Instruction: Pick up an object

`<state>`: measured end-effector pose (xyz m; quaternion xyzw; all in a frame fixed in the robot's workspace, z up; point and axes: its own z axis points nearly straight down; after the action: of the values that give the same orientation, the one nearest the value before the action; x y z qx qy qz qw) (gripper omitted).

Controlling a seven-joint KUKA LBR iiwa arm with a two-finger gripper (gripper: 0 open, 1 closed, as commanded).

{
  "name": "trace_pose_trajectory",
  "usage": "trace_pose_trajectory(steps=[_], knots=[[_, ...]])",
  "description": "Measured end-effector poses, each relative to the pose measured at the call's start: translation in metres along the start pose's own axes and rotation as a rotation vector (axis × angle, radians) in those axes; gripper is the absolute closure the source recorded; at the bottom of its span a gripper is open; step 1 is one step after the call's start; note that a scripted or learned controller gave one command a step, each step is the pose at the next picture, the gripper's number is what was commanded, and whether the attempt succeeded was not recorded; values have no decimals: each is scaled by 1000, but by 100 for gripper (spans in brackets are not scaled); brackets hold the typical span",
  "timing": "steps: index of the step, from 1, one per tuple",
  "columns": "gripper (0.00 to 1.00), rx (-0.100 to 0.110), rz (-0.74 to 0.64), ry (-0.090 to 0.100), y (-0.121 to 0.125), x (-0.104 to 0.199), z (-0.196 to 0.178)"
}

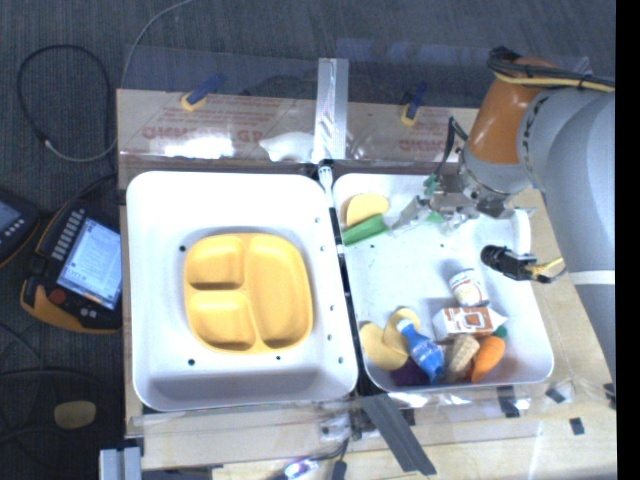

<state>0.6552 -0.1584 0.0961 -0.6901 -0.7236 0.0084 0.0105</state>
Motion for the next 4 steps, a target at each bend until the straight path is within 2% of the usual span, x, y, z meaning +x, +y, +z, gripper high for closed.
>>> trace_pose_trajectory(steps=[1, 2, 3, 4], knots=[[0, -35, 36, -6, -67, -26, 8], [0, -43, 89, -2, -128, -37, 7], [0, -25, -143, -5, -141, -29, -2], [0, -39, -183, -10, -146, -30, 9]])
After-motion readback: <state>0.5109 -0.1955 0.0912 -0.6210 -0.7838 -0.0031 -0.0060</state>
